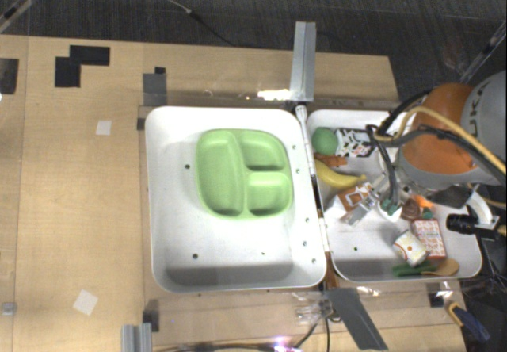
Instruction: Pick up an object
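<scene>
One hand (366,206) hangs low in the right bin (348,259) beside a banana (339,177); its opening cannot be told.

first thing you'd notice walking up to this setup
The pale green divided plate stands out first, alone in the middle of the left bin. Next is the arm's orange band, reaching in from the right over the right bin, with the hand down among a clutter of small things. Among them are a yellow banana and a green ball near the divider.
</scene>
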`<act>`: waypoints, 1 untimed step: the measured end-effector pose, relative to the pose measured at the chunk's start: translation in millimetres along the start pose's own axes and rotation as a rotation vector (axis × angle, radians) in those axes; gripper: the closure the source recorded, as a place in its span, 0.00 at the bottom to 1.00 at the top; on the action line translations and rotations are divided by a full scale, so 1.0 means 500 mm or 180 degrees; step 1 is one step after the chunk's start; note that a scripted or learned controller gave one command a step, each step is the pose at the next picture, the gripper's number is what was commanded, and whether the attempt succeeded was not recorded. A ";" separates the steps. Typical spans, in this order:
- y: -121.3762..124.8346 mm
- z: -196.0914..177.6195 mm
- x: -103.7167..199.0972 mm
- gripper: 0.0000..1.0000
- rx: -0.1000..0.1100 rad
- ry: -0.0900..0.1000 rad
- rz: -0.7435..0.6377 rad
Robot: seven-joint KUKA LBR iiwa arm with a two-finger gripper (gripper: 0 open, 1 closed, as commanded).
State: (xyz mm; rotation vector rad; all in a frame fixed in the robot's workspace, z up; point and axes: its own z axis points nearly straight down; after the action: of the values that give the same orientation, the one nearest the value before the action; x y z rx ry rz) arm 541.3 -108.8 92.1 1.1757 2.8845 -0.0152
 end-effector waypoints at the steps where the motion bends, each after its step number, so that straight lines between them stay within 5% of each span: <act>1: -0.001 -0.027 -0.011 1.00 -0.0009 -0.0042 0.0004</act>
State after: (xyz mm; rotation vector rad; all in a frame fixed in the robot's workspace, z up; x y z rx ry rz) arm 544.5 -112.8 105.8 1.1725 2.8712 -0.0187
